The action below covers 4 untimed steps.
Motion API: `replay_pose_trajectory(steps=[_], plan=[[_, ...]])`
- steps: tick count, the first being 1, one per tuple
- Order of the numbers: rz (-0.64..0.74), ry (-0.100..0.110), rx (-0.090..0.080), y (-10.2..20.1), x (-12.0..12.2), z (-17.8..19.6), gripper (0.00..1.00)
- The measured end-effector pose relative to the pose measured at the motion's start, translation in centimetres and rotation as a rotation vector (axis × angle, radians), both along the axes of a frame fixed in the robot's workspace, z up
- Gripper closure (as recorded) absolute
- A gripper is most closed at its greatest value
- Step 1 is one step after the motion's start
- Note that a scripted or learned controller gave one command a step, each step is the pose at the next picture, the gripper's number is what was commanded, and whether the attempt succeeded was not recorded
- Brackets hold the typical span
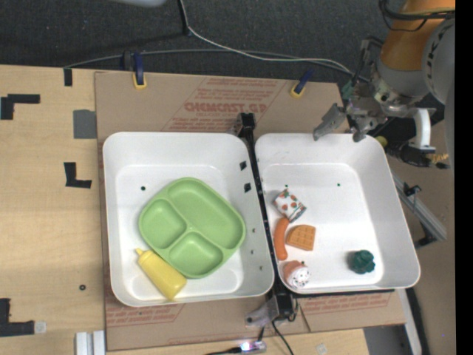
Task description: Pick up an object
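The cardboard sheet under the bins carries red printed lettering above the left bin; it is too faint and slanted to read for certain. No other writing can be made out.

There are 2 white bins side by side. The left bin holds 2 things: 1 green divided plate with 3 compartments, and 1 yellow squeeze bottle lying on its side against the plate's lower left edge. The right bin holds 5 small things: 1 small white toy with red and green marks, 1 orange sausage-shaped piece just below it, 1 orange waffle square touching the sausage's right side, 1 small pink and white piece near the front wall, and 1 dark green lump well apart at the front right.

The gripper hangs above the right bin's back rim, fingers spread apart with nothing between them. 2 clamps pin the cardboard's back edge.
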State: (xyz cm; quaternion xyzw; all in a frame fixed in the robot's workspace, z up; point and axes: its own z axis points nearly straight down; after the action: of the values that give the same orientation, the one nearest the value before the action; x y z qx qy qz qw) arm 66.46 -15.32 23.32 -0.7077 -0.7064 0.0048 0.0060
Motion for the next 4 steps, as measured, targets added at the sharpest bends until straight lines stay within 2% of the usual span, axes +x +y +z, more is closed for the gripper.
replay_pose_trajectory(steps=[1,3,4], plan=[[0.004,-0.014,-0.002,0.1,0.2,1.0,0.0],[0.004,-0.009,-0.002,0.9,-0.2,-11.9,0.0],[0.005,-0.014,-0.004,0.9,-0.1,-15.0,0.0]])
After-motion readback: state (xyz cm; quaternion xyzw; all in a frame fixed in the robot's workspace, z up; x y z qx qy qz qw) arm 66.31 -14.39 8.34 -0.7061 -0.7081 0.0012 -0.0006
